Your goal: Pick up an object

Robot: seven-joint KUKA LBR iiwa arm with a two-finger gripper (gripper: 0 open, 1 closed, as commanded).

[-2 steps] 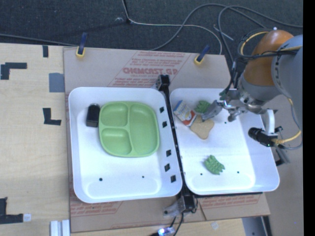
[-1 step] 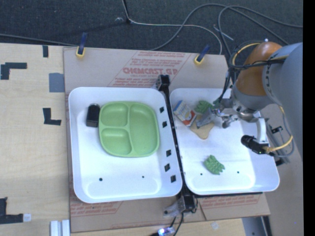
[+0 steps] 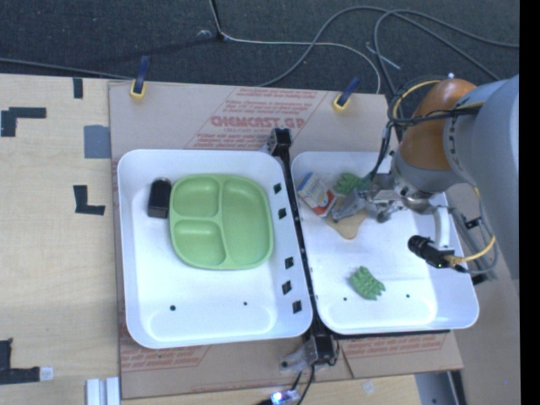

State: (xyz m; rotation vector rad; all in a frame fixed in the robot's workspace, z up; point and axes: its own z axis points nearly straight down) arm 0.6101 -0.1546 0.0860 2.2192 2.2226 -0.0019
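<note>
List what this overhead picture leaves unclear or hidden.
- Claw, camera view: too blurred to tell what it touches.
- Tan item: partly under the claw, shape unclear.
- Packet: print too small to read.
- Arm: cut off by the right edge.

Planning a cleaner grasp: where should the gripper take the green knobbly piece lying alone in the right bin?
Come straight down on the green knobbly piece and close across its narrow width. It lies flat, apart from other items and the right bin walls.
</note>
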